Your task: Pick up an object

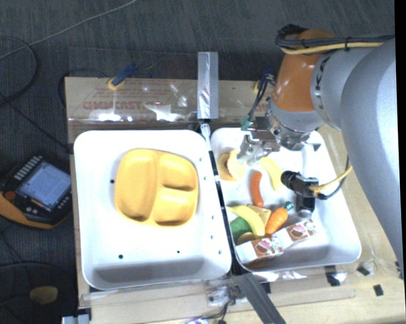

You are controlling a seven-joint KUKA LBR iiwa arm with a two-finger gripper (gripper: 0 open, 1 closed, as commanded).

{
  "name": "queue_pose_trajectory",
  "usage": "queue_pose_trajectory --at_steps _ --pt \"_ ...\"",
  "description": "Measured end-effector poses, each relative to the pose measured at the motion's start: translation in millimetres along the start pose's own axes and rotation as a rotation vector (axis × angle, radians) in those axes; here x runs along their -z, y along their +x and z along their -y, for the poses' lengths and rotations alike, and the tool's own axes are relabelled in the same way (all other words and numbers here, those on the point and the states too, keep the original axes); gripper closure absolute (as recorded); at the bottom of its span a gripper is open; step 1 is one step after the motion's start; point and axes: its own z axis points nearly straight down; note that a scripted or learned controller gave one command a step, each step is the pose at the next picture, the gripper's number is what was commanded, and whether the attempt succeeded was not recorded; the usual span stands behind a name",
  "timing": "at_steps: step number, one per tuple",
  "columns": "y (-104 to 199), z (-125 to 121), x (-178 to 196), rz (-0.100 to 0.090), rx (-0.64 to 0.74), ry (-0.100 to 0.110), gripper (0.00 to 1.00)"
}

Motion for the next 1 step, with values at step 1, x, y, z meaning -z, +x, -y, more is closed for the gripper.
queue_pose_trajectory --at_steps 1 --pt "-0.2 0.1 -0.1 0.001 0.0 0.0 0.0"
